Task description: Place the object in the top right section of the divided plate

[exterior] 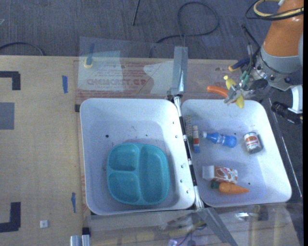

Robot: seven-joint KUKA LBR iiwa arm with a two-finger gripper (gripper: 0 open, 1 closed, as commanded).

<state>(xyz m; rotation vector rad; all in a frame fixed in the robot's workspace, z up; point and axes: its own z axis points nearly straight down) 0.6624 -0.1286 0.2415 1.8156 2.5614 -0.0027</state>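
Bench on grey carpet

A pale wood bench (38, 158) stood on dark grey carpet (72, 21); black cables (195, 12) trailed there, blue tape (64, 84) marked the wood.

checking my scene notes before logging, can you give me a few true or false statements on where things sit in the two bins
1. The divided plate lies in the left bin. True.
2. The blue bottle lies on the plate. False: it lies in the right bin.
3. The carrot lies just below the small carton. True.
4. The can sits in the left bin. False: it is in the right bin, right of the bottle.
5. The gripper hovers over the plate. False: it is at the right bin's upper edge.
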